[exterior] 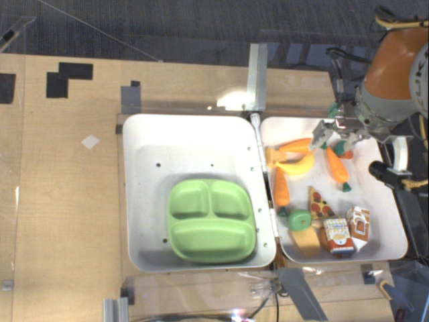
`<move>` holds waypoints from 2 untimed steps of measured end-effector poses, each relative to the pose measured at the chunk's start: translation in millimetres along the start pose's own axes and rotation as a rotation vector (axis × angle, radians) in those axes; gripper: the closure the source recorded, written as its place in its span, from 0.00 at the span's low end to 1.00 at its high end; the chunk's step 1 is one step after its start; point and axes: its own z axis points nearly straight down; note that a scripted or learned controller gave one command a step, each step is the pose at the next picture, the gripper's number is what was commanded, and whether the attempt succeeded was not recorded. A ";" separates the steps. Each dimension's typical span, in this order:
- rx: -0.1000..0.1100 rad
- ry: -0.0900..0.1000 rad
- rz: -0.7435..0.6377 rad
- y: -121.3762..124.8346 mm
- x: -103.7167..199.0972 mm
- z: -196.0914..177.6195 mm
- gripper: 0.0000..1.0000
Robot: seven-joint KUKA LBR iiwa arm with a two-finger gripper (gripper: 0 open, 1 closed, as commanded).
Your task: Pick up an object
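Not much done yet as far as I can tell: the green three-compartment plastic plate (211,221) sits alone in the left white bin (144,180), and all the toy food is in the right white bin (395,237), nothing lifted. My two-finger gripper (338,134) hangs over that bin's far side with fingers spread wide and empty, just above the orange plastic carrot with the green tip (338,167), likely my target. Most of my arm is cut off at the right edge, and I can't tell if my fingertips touch anything.

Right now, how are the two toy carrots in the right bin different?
The carrot by the tool lies slanted with its green top toward the bin's near right. The carrot at the divider lies almost straight, green end nearest the camera, touching the banana. Both are orange with green tops.
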 end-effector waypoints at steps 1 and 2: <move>-0.004 0.000 -0.085 -12.3 4.1 98.0 0.00; -0.001 0.000 0.068 -21.4 44.5 20.3 0.00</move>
